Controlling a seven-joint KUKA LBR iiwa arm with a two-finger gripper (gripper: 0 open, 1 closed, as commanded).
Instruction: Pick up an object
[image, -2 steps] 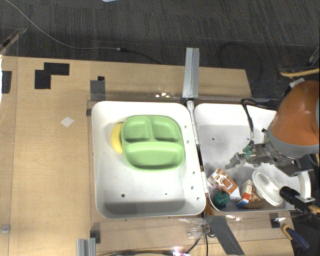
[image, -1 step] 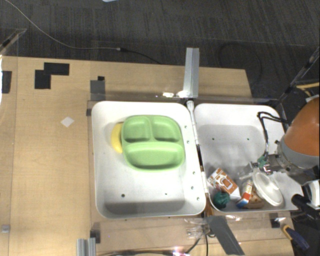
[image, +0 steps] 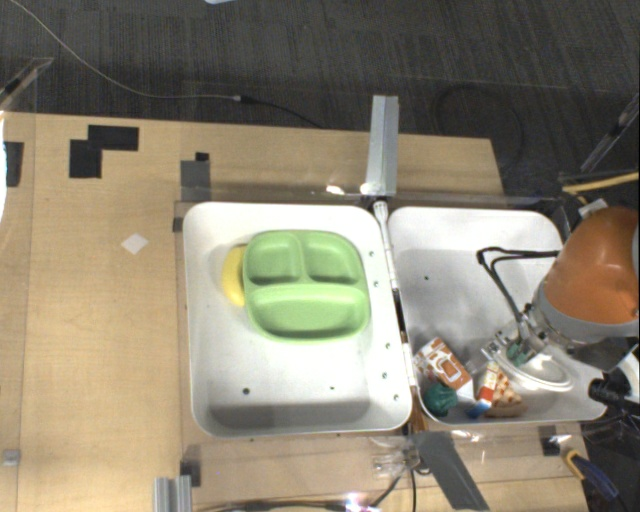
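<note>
Along the near edge of the right-hand shallow white bin (image: 470, 235), a small cluster of objects is lying in the front corner: a rounded teal-green toy (image: 437, 400), a small orange-and-white printed packet (image: 445, 363) just behind it, and a red-and-white carton with a brownish end (image: 497, 388) beside them. The grey arm with its orange band (image: 598, 275) is reaching in from the right and hanging low over this cluster, with the two-finger gripper (image: 512, 352) sitting just above and to the right of the carton. Whether it is released or clenched cannot be told, since the wrist and a shiny round flange are masking it, and nothing can be seen caught in it.

In the left-hand white bin (image: 215, 330), a green plastic compartment tray (image: 303, 283) is lying flat, partly covering a yellow rounded object (image: 232, 277) at its left side.

The step in hand is looking like the descent onto a target in the corner pile, probably the carton or the packet. The next move is calling for a settled closure on one item alone, since the pieces are crowding together against the bin wall, then a straight lift.
</note>
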